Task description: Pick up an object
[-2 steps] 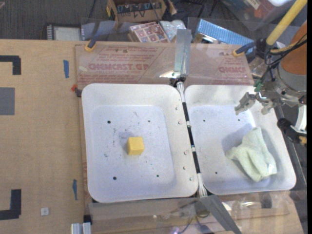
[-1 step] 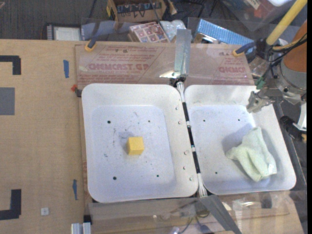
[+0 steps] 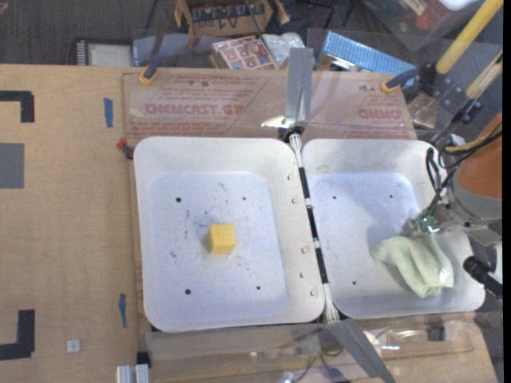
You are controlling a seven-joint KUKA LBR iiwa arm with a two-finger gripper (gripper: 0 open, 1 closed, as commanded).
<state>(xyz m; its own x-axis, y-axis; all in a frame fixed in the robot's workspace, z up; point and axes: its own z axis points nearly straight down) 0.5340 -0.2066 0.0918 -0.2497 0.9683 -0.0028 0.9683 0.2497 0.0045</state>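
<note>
Tool [image 3: 429, 224] down at top edge of pale green cloth [image 3: 415, 265], can't tell if closed. Cloth flat in bin, so you've no lift yet.

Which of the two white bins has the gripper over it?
The right bin, the one holding the crumpled pale green cloth. The gripper sits at the cloth's upper edge. The left bin holds a yellow block, far from the arm.

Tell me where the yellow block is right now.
The yellow block sits near the middle of the left bin in the camera view, alone, well apart from the pale green cloth in the right bin.
</note>
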